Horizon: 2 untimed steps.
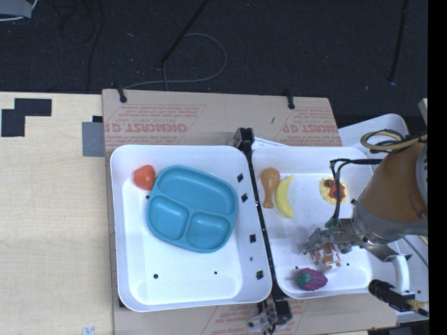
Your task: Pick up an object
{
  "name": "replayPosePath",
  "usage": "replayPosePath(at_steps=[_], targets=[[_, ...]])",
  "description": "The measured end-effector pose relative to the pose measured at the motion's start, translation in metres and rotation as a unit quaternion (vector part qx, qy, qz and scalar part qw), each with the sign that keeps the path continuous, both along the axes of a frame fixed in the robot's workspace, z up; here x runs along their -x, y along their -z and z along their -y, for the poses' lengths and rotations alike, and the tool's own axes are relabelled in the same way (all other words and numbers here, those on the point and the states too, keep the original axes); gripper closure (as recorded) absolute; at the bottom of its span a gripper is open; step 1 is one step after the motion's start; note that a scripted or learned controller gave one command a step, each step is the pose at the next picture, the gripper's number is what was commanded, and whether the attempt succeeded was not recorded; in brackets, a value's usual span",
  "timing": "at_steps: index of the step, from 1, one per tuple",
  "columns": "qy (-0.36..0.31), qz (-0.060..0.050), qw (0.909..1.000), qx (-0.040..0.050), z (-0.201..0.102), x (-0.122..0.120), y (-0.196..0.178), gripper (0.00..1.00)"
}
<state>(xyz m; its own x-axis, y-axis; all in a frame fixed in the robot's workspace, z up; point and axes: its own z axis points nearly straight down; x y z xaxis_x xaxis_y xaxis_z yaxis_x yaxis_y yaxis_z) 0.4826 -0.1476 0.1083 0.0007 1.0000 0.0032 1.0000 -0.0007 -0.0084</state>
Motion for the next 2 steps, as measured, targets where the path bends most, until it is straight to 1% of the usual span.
replayPosePath(at_steps=[1,2], targets=[[0.003,0.001,1.0000,0.0003,0.002,-0.001,-0.012,1.00],[-0.001,0.006,1.0000,0.0021,0.010,-0.006,-0.070,1.00]])
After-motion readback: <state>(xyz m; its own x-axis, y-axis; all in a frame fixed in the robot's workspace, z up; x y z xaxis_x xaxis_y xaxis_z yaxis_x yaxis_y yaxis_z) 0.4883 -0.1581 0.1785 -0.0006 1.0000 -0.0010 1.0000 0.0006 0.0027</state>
